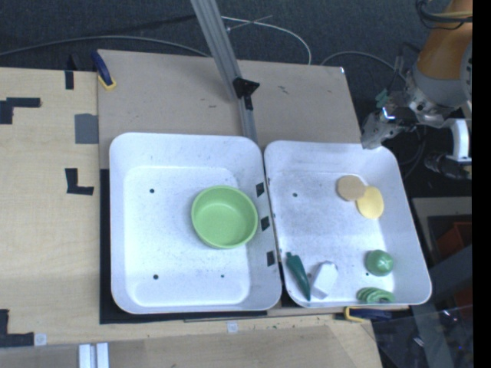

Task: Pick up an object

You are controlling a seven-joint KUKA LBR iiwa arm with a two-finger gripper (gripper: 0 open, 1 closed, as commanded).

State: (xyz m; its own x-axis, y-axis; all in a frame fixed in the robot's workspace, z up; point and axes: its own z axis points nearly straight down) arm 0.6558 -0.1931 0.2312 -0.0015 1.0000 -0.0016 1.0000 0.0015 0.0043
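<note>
**Pincer parked off the right bin's far corner, holding nothing**

We see the pincer (pixel 374 133) hanging just outside the far right corner of the right bin (pixel 307 159), above the bin's rim. We cannot tell if it is apart or together; nothing visible in it.

Candidate objects, all relative to the pincer:
- tan disc (pixel 350 187) and yellow piece (pixel 371 203): nearest, just below it inside the bin, touching each other
- green ball (pixel 378 262) and green ridged piece (pixel 375 295): well apart, at the bin's near right corner
- dark green strip (pixel 298 274) and white block (pixel 324 277): well apart, near edge, side by side
- green bowl (pixel 224 217): far to its left, upright in the left bin (pixel 138 159)

Bins sit on a wooden bench (pixel 46 205) with black tape marks. A grey pole (pixel 219 41) crosses above; cables lie on dark floor behind.
</note>
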